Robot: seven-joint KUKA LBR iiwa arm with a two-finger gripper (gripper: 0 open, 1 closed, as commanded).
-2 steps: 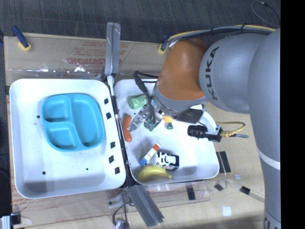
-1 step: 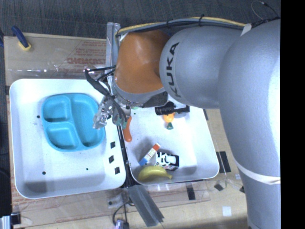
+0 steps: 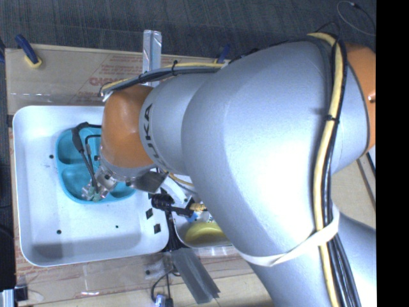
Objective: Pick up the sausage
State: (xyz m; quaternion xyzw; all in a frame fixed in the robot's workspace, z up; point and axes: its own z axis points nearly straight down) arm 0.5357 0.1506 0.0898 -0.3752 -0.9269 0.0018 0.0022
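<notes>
- Because the grey arm (image 3: 255,139) sprawls across most of the camera view, little of the bench (image 3: 64,62) can be read beyond the left bin (image 3: 38,235).
- In that bin lies a blue dish (image 3: 67,152). The gripper (image 3: 96,189) is down at the dish's lower edge, low enough to be touching it or nearly so.
- Whether the gripper is open or closed cannot be told, nor whether it has anything in its grasp. A small pale tangle sits at its tip, too blurred to name.
- Just past the bin's right wall, a yellow-green rounded thing (image 3: 201,234) peeks from under the arm.
- Where the sausage lies cannot be told, since the arm covers much of both bins.
- As a judgement: a sausage is likely light, smooth and somewhat yielding, apt to roll or squirt sideways. Taking it across its middle, jaws square to its length, looks safest.
</notes>
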